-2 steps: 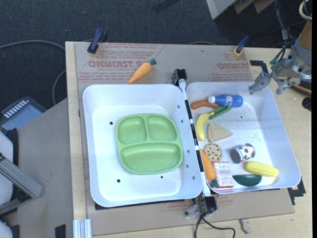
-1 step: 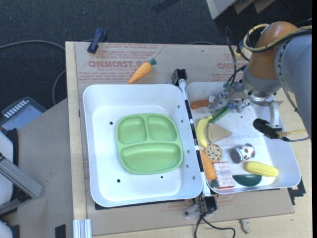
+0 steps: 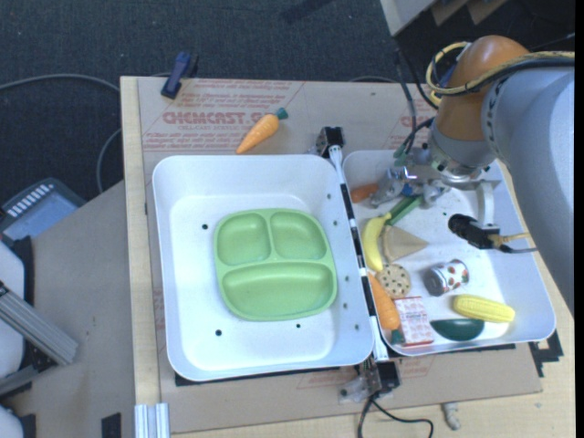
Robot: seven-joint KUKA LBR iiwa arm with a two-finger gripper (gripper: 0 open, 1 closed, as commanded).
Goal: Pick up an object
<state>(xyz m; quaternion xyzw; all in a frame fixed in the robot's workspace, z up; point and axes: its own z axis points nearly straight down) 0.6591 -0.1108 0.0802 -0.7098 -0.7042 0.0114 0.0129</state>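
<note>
My gripper (image 3: pixel 407 182) is low over the back of the right bin (image 3: pixel 534 310), under the grey arm with its orange band. Just below it lies a thin green pod (image 3: pixel 402 210), its upper end reaching toward the gripper. A small orange piece (image 3: pixel 362 192) lies to the gripper's left. Further forward in this bin are a banana (image 3: pixel 372 243), a tan wedge (image 3: pixel 404 244), a cookie (image 3: pixel 394 280), a silver can (image 3: pixel 446 276), a corn cob (image 3: pixel 484 309), a dark green piece (image 3: pixel 457 329), a carrot (image 3: pixel 384 302) and a red-and-white box (image 3: pixel 414 321).
The left bin (image 3: pixel 182 245) holds a green divided plate (image 3: pixel 274 264). Behind that bin, on the bench, lie an orange toy carrot (image 3: pixel 258 130) and a blue clip (image 3: pixel 178 74). A black clamp (image 3: pixel 330 140) sits where the bins meet at the back.
</note>
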